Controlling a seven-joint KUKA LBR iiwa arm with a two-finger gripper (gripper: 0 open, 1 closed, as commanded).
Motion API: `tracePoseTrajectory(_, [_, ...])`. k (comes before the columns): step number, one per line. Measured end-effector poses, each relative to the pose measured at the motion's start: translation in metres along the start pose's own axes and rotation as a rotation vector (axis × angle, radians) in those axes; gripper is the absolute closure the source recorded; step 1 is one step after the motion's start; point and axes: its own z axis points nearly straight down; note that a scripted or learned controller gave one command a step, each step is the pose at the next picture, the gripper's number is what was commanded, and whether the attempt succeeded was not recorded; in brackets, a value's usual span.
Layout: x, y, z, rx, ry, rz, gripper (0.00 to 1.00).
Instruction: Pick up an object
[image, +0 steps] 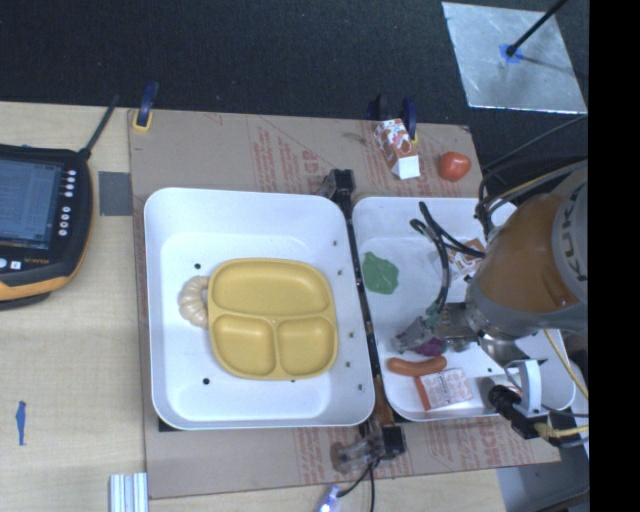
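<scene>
Nearest the camera, along the front wall of the right bin (400, 408), lie a small red-and-white packet (444, 388) and, just behind it, a hot dog (415, 366). Touching the hot dog's back edge is a dark purple thing (430, 348), too shadowed to name. Down over it hangs the end effector (428, 330); how it is set I cannot tell, and nothing shows held in it. A green leaf-shaped piece (380, 272) sits well apart toward the bin's back. Over in the left bin (180, 215), a yellow divided tray (272, 317) rests with a tan roll (193, 300) tucked at its far edge. To grasp well, I judge the arm should settle on one target, purple thing or hot dog, and come straight down centred on it, since the two crowd together and a close could nudge either aside.
</scene>
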Motion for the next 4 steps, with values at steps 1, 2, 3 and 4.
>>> tracePoseTrajectory(1, [-0.001,0.0,-0.01,0.001,-0.001,-0.004,1.0])
tracePoseTrajectory(2, [-0.001,0.0,-0.01,0.001,-0.001,-0.005,0.0])
tracePoseTrajectory(3, [0.008,0.013,0.003,-0.004,-0.002,0.0,0.0])
tracePoseTrajectory(4, [0.004,0.058,0.002,-0.002,0.0,0.002,0.0])
